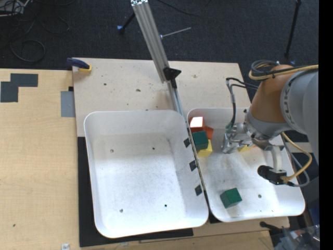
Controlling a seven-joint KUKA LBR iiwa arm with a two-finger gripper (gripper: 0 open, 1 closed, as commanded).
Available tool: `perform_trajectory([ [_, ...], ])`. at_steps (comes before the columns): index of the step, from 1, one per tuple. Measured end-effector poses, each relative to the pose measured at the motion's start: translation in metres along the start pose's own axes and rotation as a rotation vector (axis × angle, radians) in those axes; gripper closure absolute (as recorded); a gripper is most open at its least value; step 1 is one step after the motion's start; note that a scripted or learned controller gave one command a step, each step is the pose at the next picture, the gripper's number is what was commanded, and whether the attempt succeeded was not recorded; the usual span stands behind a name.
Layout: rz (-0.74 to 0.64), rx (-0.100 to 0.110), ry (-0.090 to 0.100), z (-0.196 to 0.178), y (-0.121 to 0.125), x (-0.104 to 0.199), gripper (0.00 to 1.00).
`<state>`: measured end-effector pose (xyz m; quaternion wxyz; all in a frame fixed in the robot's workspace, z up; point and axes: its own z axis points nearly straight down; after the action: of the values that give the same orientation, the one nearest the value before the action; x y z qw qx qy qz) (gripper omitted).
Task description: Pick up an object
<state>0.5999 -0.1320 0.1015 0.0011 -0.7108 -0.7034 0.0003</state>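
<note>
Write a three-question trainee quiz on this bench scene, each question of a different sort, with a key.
1. True or false: the gripper is over the right bin.
2. Multiple choice: the lone green block lies (A) in the left bin, (B) in the right bin toward its near edge, (C) on the bench outside the bins.
3. Fill in: the cluster of blocks sits against the right bin's ____ wall.

Key: 1 true; 2 B; 3 left.

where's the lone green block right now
In the camera view, the green block lies in the right bin, near its front edge, apart from the cluster by the divider.
</note>
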Motion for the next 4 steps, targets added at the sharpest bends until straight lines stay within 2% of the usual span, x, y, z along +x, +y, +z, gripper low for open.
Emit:
perform_trajectory([
  [2,-0.011,-0.006,-0.002,-0.109,-0.002,0.008,1.0],
  [4,-0.016,-0.001,0.002,-0.131,0.003,0.117,1.0],
])
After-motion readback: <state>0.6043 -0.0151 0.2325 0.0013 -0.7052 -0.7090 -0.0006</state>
